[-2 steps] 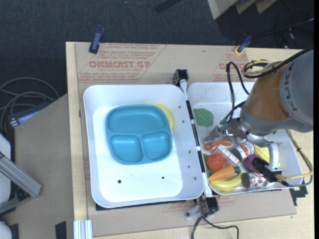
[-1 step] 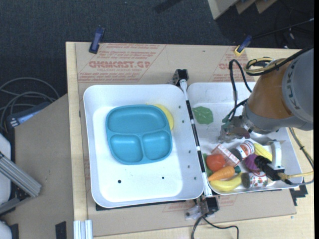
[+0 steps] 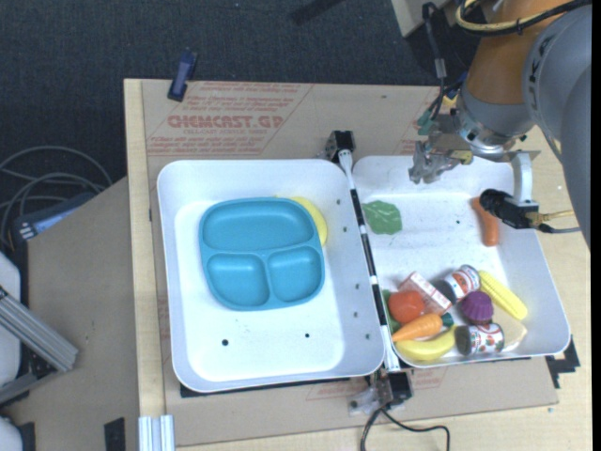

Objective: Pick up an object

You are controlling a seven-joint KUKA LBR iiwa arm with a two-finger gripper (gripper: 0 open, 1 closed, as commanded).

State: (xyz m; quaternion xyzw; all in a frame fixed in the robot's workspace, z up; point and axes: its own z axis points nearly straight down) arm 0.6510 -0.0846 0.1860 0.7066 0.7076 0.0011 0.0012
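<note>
Right bin (image 3: 535, 252): green leafy piece (image 3: 383, 216) lies alone near the left wall; orange carrot (image 3: 418, 327), yellow banana (image 3: 424, 348), purple item (image 3: 476, 305) heaped at near end.

pincer (image 3: 427, 169) over right bin's (image 3: 549, 280) far edge | green piece (image 3: 383, 217) near | grip state unclear

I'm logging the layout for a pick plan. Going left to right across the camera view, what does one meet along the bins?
Blue divided plate → yellow object peeking from behind it → green leafy piece → gripper → orange piece by the right bin's far side.
</note>
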